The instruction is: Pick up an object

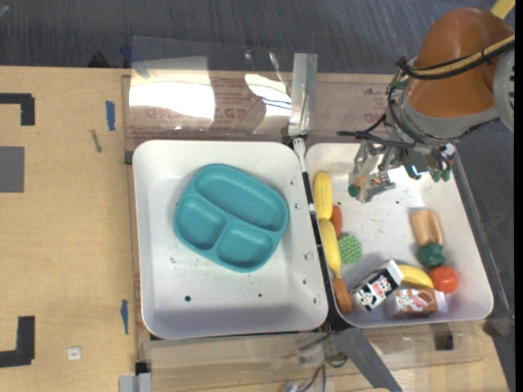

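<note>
Two shallow white bins side by side on the bench, left bin (155,300) and right bin (474,300), with the grey arm (458,64) and its orange band reaching in from the right. Resting in the left bin, well apart from the work: a teal divided plate (231,216).

Hanging over the upper part of the right bin, above bare white floor: the gripper (369,184). Impossible to tell from this angle whether open or closed; nothing visibly held. Judged to be the approach step, with a target yet to be reached and no lift begun.

Candidates for picking, all in the right bin. Closest, just left of the gripper along the dividing wall: a yellow corn cob (323,194), with a second long yellow piece (330,250) below it and a green bumpy ball (350,250) touching that. Further down and right: a tan bread roll (425,225), a dark green vegetable (431,256) and a red tomato (445,279). Crowded at the near wall: a black-and-white carton (376,289), a banana (413,275) and a small bottle (417,302).

Next move, by judgement: a shift over one toy, a straight descent and a clean close, preferably away from the bin wall and the crowded corner.

Printing on carton and bottle label too small to read; no brand legible.
</note>
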Controlling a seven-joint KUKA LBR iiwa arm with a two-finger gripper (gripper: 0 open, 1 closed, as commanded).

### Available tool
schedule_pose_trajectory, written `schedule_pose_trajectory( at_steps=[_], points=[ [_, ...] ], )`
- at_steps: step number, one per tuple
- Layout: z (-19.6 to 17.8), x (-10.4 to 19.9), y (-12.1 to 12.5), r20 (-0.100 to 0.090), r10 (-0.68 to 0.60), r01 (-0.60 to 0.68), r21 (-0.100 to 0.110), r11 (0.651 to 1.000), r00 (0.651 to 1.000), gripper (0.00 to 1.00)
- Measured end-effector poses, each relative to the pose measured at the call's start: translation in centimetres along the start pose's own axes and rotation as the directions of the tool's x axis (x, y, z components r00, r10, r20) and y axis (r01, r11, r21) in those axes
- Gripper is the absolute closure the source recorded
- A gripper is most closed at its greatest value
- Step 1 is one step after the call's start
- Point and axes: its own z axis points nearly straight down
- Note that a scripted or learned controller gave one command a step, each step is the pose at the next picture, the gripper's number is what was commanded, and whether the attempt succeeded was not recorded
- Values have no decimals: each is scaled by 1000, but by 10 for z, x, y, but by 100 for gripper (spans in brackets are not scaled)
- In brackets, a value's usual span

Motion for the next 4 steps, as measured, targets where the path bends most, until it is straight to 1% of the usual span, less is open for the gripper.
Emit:
schedule_pose_trajectory(
  at_steps=[1, 2, 3, 4],
  points=[
    [-8, 0, -2, 2, 5, -5, 1, 1000, 1000, 100],
    [-20, -2, -2, 11, 5, -5, 2, 1000, 1000, 100],
    [-40, -55, 18, -7, -96, 96, -1, 995, 995, 100],
    [-53, -58, 18, 5, -94, 94, 1, 996, 996, 100]
  ],
)
